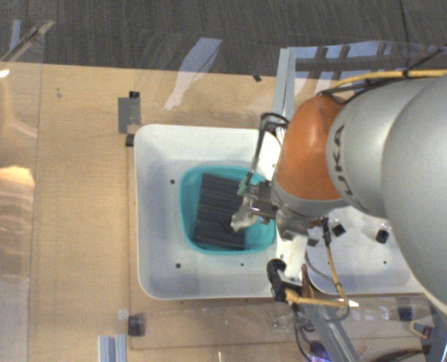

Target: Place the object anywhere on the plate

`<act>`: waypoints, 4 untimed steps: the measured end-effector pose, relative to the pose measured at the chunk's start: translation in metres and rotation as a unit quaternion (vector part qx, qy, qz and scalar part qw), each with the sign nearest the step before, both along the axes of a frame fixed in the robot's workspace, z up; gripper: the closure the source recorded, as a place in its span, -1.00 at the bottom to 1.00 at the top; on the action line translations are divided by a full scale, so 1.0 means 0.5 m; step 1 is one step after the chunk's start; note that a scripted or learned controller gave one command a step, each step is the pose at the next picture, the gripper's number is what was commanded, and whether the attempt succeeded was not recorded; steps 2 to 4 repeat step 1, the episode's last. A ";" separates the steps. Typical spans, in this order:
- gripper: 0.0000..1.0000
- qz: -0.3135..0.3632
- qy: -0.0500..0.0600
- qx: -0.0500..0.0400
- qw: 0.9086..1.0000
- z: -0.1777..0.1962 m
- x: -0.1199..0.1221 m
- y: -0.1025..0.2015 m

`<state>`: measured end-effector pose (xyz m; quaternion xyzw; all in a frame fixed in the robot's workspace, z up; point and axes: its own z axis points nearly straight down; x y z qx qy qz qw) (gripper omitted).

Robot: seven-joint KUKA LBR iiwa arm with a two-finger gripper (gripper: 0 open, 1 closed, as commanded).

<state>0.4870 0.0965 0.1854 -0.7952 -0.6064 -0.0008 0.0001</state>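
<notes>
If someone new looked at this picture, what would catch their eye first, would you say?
The big grey arm with its orange band fills the right side, hanging over the bins. In the left white bin lies a teal plate with a dark ribbed object on it, the tool at that object's right edge.

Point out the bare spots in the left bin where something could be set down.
Free: the white floor of the left bin left of and in front of the teal plate. Crowded: the plate, where the dark ridged block lies, and its right edge under the gripper.
</notes>
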 end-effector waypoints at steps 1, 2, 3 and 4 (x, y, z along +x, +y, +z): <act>-1.00 -0.001 0.000 0.000 1.000 0.000 0.000 -0.001; -1.00 -0.001 0.000 0.000 1.000 0.000 0.000 -0.001; -1.00 -0.001 0.000 0.000 1.000 0.000 0.000 -0.001; -1.00 -0.001 0.000 0.000 1.000 0.000 0.000 -0.001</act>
